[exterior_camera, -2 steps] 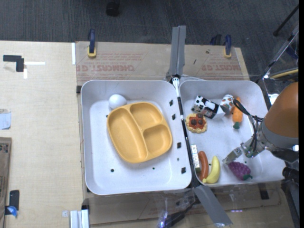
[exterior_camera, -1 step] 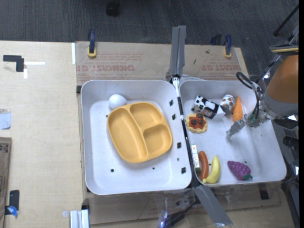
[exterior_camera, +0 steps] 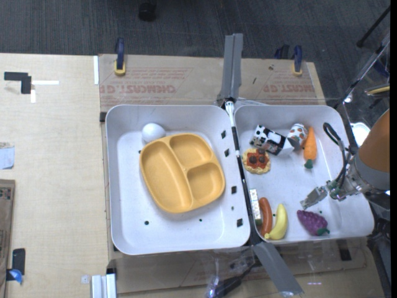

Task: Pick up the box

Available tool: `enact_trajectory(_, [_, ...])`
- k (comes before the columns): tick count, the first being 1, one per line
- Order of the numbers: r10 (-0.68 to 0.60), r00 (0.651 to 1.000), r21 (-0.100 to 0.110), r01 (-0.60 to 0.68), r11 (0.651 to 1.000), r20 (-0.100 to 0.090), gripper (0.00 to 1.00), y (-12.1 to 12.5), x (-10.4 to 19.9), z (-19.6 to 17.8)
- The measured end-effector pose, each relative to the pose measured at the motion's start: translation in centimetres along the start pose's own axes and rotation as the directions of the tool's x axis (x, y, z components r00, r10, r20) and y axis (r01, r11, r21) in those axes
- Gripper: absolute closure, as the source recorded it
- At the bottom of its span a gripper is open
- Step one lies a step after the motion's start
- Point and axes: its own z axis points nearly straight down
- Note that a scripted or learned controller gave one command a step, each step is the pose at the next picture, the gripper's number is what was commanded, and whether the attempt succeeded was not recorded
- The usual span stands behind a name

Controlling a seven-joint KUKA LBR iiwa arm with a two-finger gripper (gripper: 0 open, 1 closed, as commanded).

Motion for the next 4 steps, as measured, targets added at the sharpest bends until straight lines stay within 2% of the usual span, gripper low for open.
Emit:
enact_trajectory(1, [0.438,0.899,0.000,-0.438,0.899,0.002,0.00,7.4,-0.1,1.6])
enact_trajectory(2, [0.532,0.847,0.001,-0.532,0.847,0.002,0.00,9.5,3.4,1.0])
enact_trajectory(3, [0.765,0.644,0.001,-0.765,0.644,0.003,0.00,11.5,-3.2,-2.4])
enact_trajectory(4, [0.645,0.764,0.004,-0.645,0.764,0.000,0.00,6.3,-3.1,-0.7])
